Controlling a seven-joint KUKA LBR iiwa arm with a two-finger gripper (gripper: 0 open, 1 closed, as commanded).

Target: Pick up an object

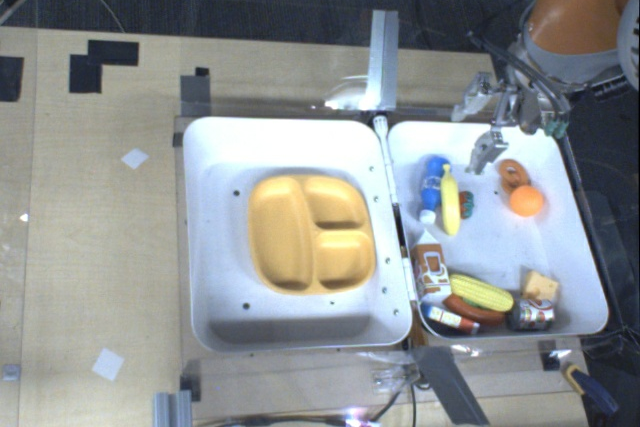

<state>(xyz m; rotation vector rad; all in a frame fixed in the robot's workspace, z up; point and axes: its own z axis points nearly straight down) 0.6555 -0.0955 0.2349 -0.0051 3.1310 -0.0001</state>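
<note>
The objects to pick from lie in the right bin (590, 255). A banana (450, 202) lies lengthwise just right of a blue-and-white bottle (432, 183), touching it, with something small and dark green at its right side, too small to name. Farther right an orange ball (527, 201) sits just near of a brown ring-shaped piece (513, 172). Along the near wall things crowd together — a small brown-and-white carton (431, 271), a corn cob (481, 292) lying on a red sausage-like item (476, 311), a tan block (540, 289) and a can (531, 317); where one ends and the next begins is hard to make out.

The gripper (487, 153) hangs over the far part of this bin, nothing between its fingers; whether they are spread or pressed together I cannot tell. The arm above it is cut off by the frame.

The left bin (205, 215) holds a yellow divided tray (308, 233). Both bins rest on the desk (90, 245).
</note>
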